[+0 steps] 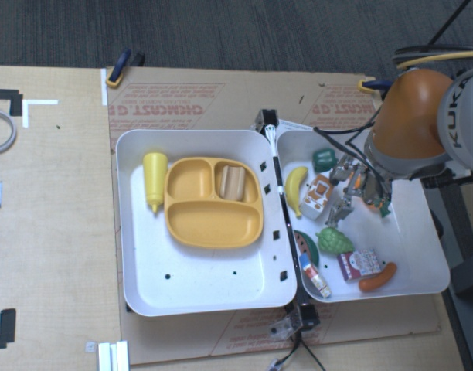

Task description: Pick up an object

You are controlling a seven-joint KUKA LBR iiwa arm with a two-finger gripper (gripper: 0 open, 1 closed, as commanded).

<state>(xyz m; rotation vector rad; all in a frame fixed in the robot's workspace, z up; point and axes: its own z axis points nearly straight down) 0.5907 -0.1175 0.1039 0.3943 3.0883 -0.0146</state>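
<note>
jaws hover in right bin, seemingly just above green toy.

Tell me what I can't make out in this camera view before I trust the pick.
- Tool: small and cluttered with wiring; open or shut cannot be told, nor whether it holds anything.
- Right bin: its far right part lies under the arm.
- Box beside the banana: partly behind the tool, print too small to read.
- Packet by the sausage: label too small.
- Tube at the bin wall: label unreadable.
</note>
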